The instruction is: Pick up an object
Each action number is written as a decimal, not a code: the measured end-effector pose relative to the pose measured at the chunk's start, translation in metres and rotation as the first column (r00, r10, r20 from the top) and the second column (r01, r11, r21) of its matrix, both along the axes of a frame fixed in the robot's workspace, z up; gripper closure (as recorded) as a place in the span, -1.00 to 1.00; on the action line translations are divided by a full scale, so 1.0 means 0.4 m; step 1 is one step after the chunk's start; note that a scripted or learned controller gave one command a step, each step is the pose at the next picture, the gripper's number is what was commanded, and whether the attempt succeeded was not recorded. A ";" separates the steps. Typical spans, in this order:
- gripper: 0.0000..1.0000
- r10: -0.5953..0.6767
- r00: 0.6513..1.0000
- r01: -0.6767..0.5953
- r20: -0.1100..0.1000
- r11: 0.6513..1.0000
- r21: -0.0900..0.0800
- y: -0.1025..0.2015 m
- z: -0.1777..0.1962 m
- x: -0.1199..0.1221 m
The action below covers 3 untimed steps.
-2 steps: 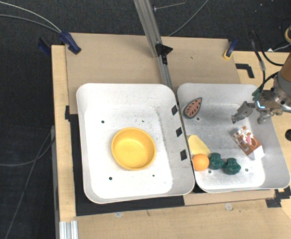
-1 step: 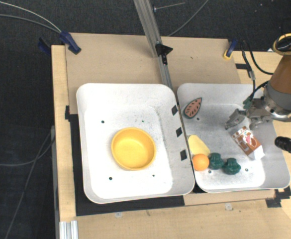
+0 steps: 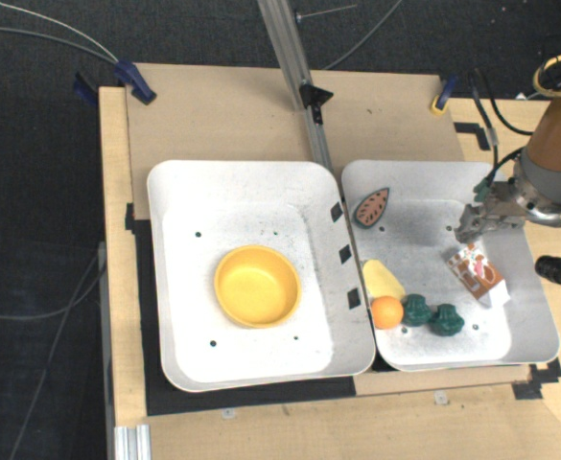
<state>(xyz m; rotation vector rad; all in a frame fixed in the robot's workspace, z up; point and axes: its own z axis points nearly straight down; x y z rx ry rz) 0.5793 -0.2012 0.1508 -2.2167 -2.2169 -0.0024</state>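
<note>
My gripper (image 3: 474, 226) hangs over the right bin (image 3: 424, 195), at its right side, just above a small orange-and-white packet (image 3: 477, 272) that lies flat on the bin floor. Nothing shows between the fingers. Along the bin's front edge lie a pale yellow wedge (image 3: 382, 279), an orange ball (image 3: 386, 311) and a dark green toy (image 3: 432, 315). A brown leaf-shaped piece (image 3: 371, 206) rests near the bin's back left corner. A yellow bowl (image 3: 255, 285) sits in the left bin (image 3: 179, 257).
A metal pole (image 3: 290, 56) slants down from the top to the gap between the bins. Cables run over the bench at the back right. The arm's orange band (image 3: 556, 142) stands at the right edge.
</note>
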 end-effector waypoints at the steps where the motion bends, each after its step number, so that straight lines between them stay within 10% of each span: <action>1: 1.00 0.001 1.000 -0.001 0.015 1.000 -0.008 -0.005 0.162 0.024; 3: 1.00 0.005 1.000 -0.005 -0.005 1.000 0.001 0.134 0.209 0.022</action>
